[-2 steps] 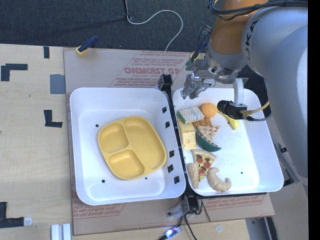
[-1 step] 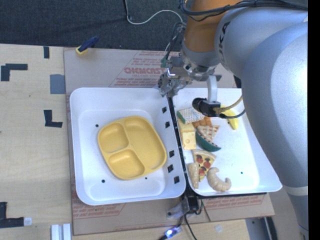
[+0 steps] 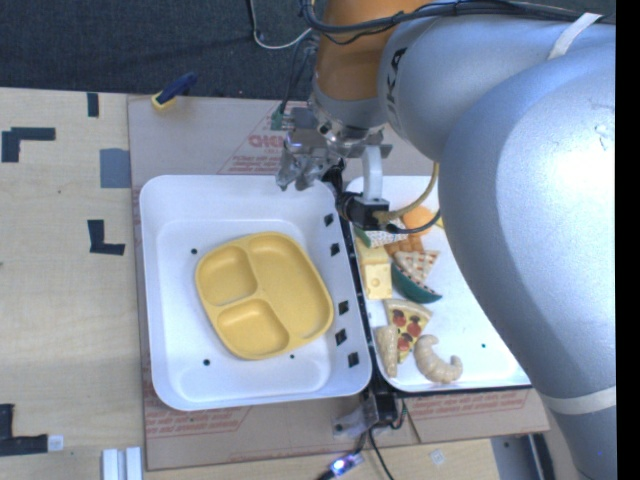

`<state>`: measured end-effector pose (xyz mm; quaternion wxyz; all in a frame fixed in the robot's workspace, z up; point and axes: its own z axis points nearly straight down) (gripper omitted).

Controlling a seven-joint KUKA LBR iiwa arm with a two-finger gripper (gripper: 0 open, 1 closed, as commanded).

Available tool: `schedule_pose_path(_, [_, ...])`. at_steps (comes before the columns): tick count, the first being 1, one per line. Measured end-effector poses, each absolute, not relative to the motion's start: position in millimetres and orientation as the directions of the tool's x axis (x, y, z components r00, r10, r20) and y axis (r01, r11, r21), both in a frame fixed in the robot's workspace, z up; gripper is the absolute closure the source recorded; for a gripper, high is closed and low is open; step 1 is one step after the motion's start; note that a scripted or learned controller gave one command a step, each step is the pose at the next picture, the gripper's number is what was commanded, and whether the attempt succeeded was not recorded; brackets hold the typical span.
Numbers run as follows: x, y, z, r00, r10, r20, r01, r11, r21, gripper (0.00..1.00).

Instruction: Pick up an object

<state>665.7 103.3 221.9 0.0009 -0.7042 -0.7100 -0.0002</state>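
Robot arm's gripper (image 3: pixel 300 173) hangs at the far rim of the left white bin (image 3: pixel 160 288); I cannot tell whether it is open or closed.
In the view, just below the gripper, the left bin holds one yellow divided plate (image 3: pixel 265 293). Below and to the right of the gripper, the right bin (image 3: pixel 475 313) holds toy food: an orange (image 3: pixel 420 216), a cheese block (image 3: pixel 376 274), a pizza slice (image 3: pixel 405 323) and a pale curved piece (image 3: pixel 438 361).
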Motion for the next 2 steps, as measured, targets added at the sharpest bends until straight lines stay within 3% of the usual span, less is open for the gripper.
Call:
schedule_pose_path(1, [664.7, 89, 234, -0.002, 1.0, 0.0, 1.0, 0.002, -0.001, 1.0])
schedule_pose_path(2, [669.9, 92, 213, -0.003, 1.0, -0.002, 1.0, 0.003, -0.003, 1.0])
